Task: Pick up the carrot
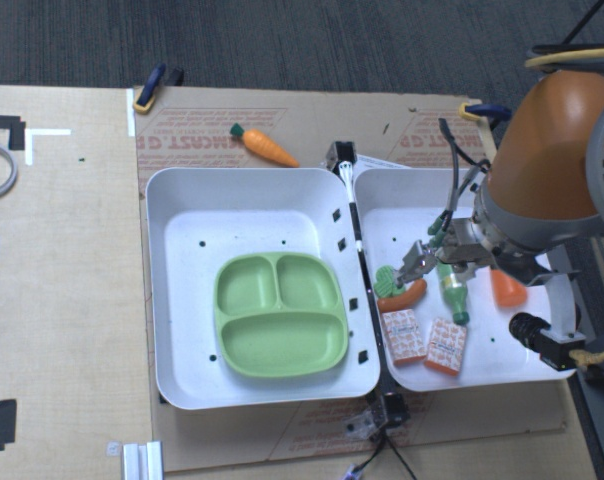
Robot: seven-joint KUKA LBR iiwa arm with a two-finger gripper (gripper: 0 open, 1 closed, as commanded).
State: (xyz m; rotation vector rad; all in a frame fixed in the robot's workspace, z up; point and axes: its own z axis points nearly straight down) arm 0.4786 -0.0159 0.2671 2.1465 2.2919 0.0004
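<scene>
The carrot [265, 146], orange with a green top, lies on the cardboard behind the left bin [172, 268], outside both bins. My gripper [419, 262] hangs low in the right bin [402, 203], far to the carrot's right and nearer the front. It points down-left over a green ridged item [386, 279] and a red-orange sausage [404, 295]. It is open and nothing sits between its fingers.
A green divided plate [280, 313] lies in the left bin. The right bin also holds a green bottle [453, 294], an orange-red piece [507, 288] and two small printed boxes [403, 335] [446, 346]. A clip [342, 156] sits where the bins meet.
</scene>
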